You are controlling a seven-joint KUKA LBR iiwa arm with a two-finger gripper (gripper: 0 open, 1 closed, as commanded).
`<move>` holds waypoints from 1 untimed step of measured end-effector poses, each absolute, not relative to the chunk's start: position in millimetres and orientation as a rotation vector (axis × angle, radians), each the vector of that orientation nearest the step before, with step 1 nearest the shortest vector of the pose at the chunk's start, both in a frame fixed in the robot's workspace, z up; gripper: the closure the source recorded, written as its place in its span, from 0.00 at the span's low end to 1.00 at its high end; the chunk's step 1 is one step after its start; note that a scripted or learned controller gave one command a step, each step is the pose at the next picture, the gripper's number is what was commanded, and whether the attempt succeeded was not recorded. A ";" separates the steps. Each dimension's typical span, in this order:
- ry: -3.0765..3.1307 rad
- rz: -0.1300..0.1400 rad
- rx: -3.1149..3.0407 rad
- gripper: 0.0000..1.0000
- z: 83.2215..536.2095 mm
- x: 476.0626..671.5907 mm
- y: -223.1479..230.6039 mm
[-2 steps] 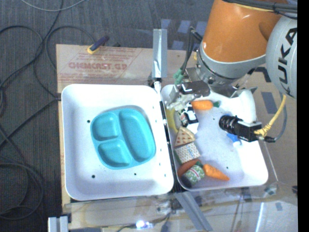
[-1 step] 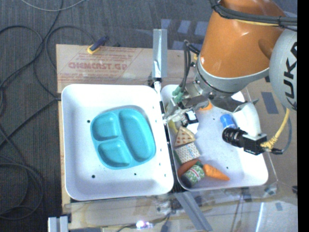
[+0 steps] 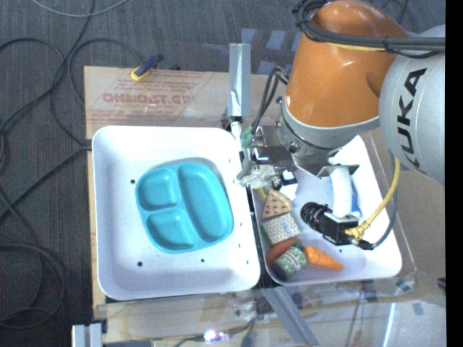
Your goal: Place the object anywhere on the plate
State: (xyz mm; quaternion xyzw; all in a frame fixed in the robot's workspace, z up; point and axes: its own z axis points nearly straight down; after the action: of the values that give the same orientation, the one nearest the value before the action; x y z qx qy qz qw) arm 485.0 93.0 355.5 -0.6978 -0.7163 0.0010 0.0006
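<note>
Two bins abut; plate (image 3: 185,207) centred, left bin (image 3: 116,266) margins bare.

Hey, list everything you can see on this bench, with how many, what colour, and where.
plate: one, turquoise, three compartments, in the left bin
left bin: one, white, left half of the bench
right bin: one, white, right half, under the arm
toy house: one, beige with patterned sides, right bin near its left wall
can: one, green and red, right bin front
carrot: one, orange, right bin front, beside the can
cardboard sheet: one, brown, behind the left bin
arm: one, grey and orange, over the right bin
tool: one, metallic, above the wall between the bins
</note>
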 end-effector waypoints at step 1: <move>-2.271 0.005 -2.172 1.00 365.5 499.6 94.7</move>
State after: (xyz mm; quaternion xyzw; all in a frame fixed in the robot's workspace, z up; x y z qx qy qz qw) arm 499.6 94.7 365.5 -0.6912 -0.7227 0.0017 -0.0007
